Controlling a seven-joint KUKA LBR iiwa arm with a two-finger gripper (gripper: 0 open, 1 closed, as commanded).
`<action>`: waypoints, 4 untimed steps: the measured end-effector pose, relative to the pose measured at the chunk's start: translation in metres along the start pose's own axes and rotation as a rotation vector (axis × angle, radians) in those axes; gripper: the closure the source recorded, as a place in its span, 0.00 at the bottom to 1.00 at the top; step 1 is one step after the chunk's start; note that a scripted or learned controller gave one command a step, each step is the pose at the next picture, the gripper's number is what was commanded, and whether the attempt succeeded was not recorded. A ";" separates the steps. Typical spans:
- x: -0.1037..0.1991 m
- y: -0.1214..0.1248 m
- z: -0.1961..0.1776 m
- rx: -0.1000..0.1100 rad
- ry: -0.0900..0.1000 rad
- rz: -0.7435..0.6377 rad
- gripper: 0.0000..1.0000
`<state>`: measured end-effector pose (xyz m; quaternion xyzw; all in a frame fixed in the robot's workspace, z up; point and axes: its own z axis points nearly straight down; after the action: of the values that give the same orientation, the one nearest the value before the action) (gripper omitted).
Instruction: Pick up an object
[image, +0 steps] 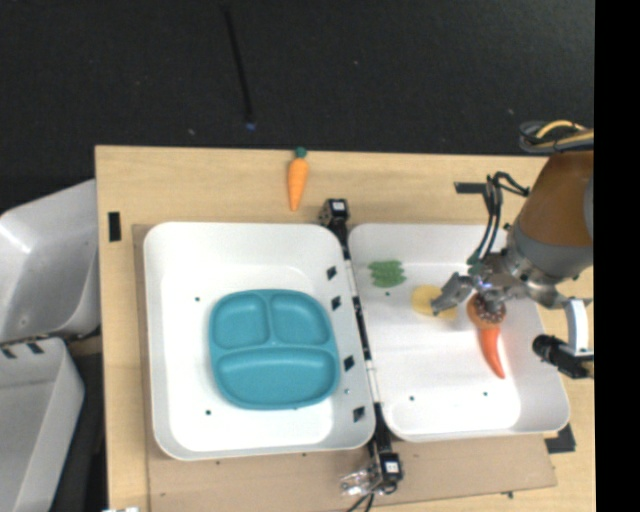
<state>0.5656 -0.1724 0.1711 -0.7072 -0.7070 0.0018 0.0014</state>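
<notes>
On the wooden desk (120, 400) two shallow white bins sit side by side. The left bin (170, 400) holds a blue divided plate (272, 348) lying flat near its middle. In the right bin (440, 400) the arm (560, 215) reaches in from three o'clock, and its claw (468, 296) hangs low over the bin's upper middle with its fingers spread apart, nothing between them. A small yellow piece (428, 300) lies just at the claw's nine o'clock side, touching or nearly touching one fingertip; which of the two is unclear. At the claw's five o'clock lies an orange-red pepper (490, 340), its pointed end toward five o'clock and its stem end just under the wrist. A green leafy piece (386, 271) lies at the claw's ten o'clock, apart from it. Outside the bins, at twelve o'clock from the left bin, a carrot (297, 180) rests on the bare desk.
</notes>
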 end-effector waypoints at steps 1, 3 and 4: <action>0.001 0.000 0.063 -0.001 0.000 0.001 0.00; 0.004 -0.005 -0.007 -0.011 -0.001 0.000 1.00; 0.011 0.003 -0.065 -0.012 -0.002 -0.004 1.00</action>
<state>0.5687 -0.1616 0.2359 -0.7059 -0.7083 -0.0019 -0.0036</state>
